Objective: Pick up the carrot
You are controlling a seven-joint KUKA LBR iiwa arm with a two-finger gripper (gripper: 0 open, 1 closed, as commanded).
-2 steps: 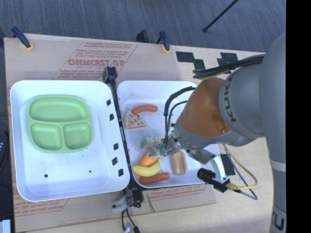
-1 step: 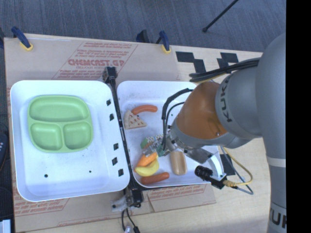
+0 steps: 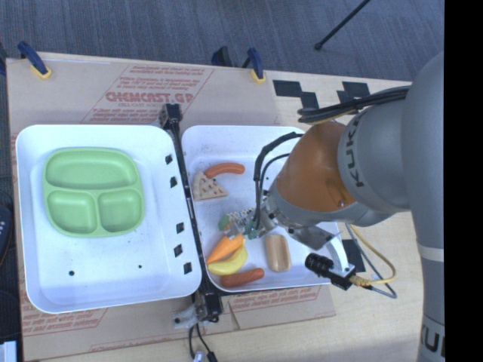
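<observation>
Grey arm with an orange band lowers its claw into the right bin; the claw's state cannot be told. The carrot lies just beside the claw, atop a banana. Left bin holds a green tray.

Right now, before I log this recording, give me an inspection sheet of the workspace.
Surface: bench bearing two white bins, left bin, right bin.
Job's things: carrot in right bin, lying on a banana.
Clutter: two sausages, bread roll, cracker wedge; green divided tray in left bin.
Grippers: gripper low beside the carrot.
Cables: black cables on the arm.
Surroundings: grey carpet.
</observation>
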